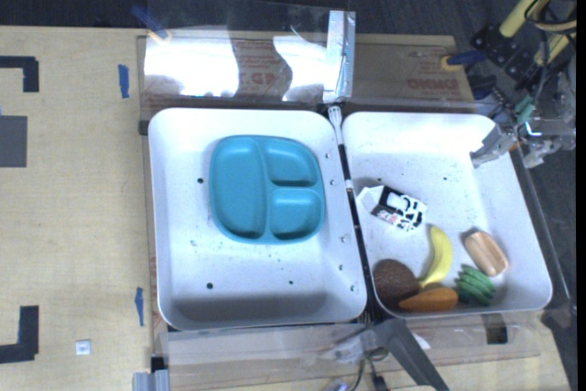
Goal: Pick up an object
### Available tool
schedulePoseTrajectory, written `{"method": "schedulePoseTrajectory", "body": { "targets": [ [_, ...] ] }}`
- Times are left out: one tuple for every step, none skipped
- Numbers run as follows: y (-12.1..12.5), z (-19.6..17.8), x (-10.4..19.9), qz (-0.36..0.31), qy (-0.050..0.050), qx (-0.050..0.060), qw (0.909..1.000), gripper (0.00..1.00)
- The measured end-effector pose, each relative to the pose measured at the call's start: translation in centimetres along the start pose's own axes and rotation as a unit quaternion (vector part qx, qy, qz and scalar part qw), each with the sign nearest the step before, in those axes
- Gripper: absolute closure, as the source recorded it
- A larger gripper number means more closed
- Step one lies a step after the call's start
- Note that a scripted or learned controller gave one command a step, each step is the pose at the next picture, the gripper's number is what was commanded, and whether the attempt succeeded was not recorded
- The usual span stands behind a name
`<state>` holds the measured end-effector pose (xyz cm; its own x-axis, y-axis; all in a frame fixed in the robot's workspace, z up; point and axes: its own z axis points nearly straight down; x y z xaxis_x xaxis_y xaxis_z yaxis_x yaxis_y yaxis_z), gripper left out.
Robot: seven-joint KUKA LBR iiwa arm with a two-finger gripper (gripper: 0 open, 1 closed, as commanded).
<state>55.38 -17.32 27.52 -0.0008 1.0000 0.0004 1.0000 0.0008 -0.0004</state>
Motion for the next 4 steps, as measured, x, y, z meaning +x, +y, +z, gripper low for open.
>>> {"method": "schedulePoseTrajectory", "body": {
  "targets": [
    [4.0, -8.9, 3.2, -0.1, -0.002, -0.004, 0.9949, 0.0],
    [-7.6, 5.6, 5.7, -0.129, 0.001, 0.004, 0.9917, 0.0],
    [-6.8, 18.8, 2.1, -0.225, -0.002, -0.004, 0.9743, 0.0],
    [-2.4, 12.9, 2.7, -0.369, -0.002, -0.003, 0.9293, 0.0]
  ]
}}
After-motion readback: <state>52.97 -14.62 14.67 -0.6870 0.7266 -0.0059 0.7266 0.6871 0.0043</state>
